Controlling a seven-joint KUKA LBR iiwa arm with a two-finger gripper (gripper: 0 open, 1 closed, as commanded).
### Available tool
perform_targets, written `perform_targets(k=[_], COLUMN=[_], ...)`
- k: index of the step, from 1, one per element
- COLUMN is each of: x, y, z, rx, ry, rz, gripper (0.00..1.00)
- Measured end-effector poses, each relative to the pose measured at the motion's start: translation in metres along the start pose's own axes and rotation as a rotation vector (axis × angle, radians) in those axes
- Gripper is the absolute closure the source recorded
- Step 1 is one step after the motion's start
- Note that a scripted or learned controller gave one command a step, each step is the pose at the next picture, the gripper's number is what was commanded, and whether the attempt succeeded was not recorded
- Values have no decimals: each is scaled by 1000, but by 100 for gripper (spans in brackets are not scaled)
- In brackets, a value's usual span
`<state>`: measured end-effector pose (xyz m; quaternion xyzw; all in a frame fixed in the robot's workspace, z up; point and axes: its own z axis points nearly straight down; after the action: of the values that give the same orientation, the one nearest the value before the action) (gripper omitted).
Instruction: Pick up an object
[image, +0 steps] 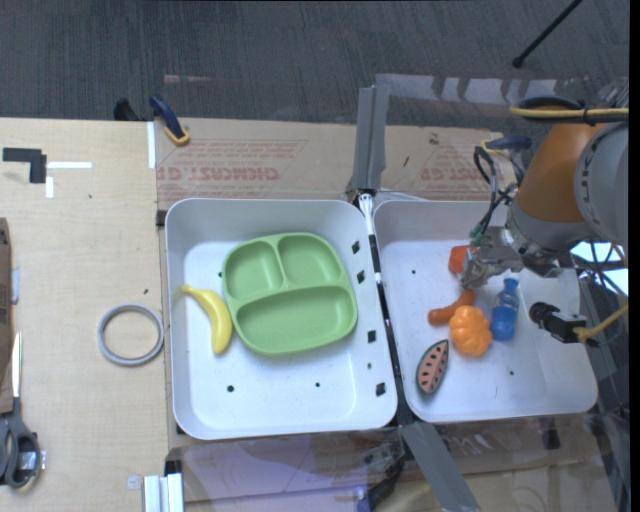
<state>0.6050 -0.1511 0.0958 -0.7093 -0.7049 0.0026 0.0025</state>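
Two shallow white plastic bins sit side by side on the tabletop, seen from above at a slant. Nearest the viewer in the right bin (560, 390) lies one watermelon-slice toy (433, 366), red with a green rind. Just beyond it sits one round orange pumpkin-like toy (471, 330), with one small orange carrot-shaped toy (449, 310) touching its upper left and one small blue plastic bottle (505, 308) standing just to its right. Beyond the pumpkin, the grey arm's tool (484, 268) hangs low over the bin; whether its grip is open or closed cannot be told, and nothing is seen held in it. One more small orange object (458, 259) peeks out at the tool's left. So the pumpkin, the likeliest target, lies just nearward of the tool.

Left of the pumpkin, the other bin (190, 300) holds one green three-compartment plate (290, 293) and one yellow banana (210, 313) touching its left rim.
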Motion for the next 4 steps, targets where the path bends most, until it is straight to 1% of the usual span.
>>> perform_targets(k=[1, 2, 3, 4], x=[115, 66, 66, 22], y=[-3, -15, -15, -12], z=[-97, -189, -189, -15], rx=[-3, -3, -3, -1], ry=[-1, -2, -2, 0], rz=[-7, -5, -5, -3], gripper=[100, 100, 0, 0])
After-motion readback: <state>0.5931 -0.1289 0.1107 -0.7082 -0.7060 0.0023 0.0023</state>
